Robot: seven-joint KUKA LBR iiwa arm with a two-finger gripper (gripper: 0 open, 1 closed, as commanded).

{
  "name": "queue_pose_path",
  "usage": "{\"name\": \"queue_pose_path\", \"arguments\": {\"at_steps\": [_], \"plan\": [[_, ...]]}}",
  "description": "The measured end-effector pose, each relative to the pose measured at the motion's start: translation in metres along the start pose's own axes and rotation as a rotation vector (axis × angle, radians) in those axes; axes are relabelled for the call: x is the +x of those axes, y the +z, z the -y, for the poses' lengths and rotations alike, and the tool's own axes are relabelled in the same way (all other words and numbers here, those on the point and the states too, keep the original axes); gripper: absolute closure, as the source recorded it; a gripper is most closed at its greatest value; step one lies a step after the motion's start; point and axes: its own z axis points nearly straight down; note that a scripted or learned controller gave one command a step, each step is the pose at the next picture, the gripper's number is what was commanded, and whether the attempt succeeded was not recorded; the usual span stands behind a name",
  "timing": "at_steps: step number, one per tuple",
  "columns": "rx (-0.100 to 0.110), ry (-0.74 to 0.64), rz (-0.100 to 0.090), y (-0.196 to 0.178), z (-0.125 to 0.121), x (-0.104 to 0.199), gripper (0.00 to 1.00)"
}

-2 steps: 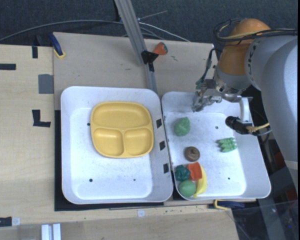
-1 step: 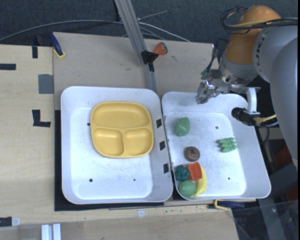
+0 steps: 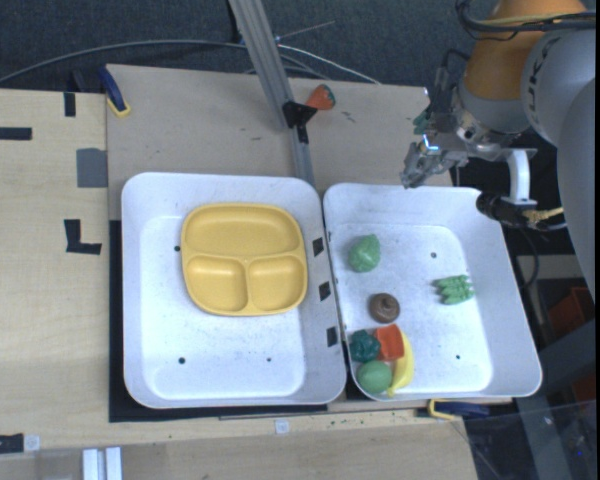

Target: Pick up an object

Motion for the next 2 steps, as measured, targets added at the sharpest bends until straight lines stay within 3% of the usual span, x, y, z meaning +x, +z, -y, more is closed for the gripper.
{"name": "queue_pose_path", "arguments": {"at_steps": [1, 2], "plan": [[0.003, 0.001, -0.001, -0.021, -0.001, 0.001, 1.00], [0.007, -0.004, -0.002, -0.009, 0.007, 0.058, 1.00]]}}
